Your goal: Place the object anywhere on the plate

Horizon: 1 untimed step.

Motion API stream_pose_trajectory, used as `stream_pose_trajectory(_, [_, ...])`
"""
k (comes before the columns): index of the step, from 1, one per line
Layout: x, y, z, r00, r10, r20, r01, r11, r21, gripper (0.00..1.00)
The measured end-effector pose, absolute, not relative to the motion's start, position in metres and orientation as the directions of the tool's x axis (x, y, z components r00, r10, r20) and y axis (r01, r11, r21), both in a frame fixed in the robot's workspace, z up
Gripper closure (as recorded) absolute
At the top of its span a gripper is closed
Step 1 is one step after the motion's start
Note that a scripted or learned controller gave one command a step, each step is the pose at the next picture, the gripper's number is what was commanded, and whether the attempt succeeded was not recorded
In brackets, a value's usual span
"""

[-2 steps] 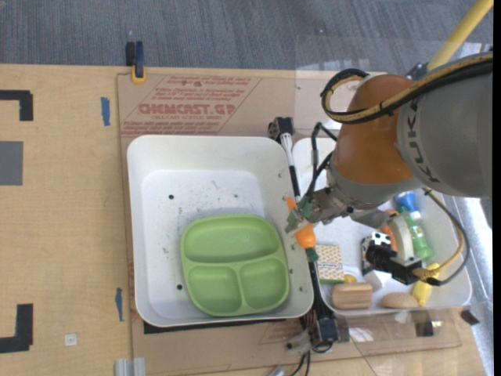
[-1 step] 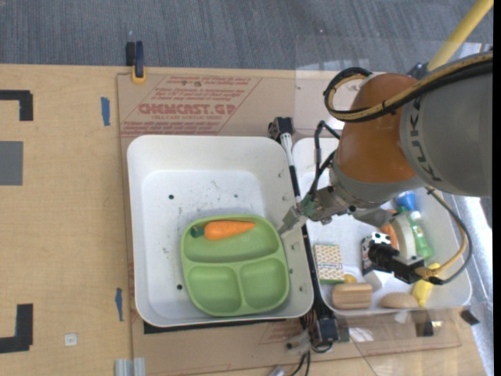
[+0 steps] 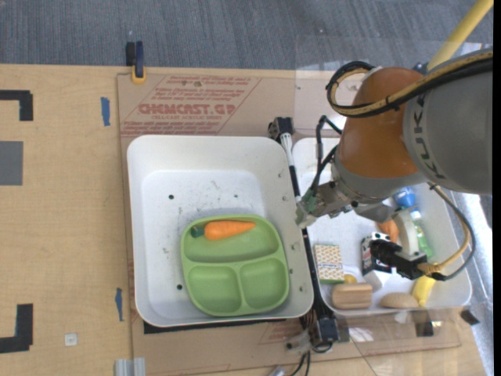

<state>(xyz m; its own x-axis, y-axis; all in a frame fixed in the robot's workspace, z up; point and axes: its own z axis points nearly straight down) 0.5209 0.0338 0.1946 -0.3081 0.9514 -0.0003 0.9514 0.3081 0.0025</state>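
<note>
Robotics laboratory test cell: an industrial arm over two white bins on a cardboard-covered bench (blue tape markers, clamps), grey carpet beyond.

Grey arm with black lettering, broad orange band above the wrist, black and yellow cables looping outside.

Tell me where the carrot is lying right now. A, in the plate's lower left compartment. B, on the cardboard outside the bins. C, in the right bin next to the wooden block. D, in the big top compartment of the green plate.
D: the carrot lies across the long upper compartment of the green plate, which sits in the left bin.
</note>
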Motion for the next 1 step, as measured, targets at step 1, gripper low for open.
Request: stream_pose_trajectory(1, [0.4785, 0.1289, 0.2110, -0.168, 0.986, 0.004, 0.986, 0.168, -0.003, 1.00])
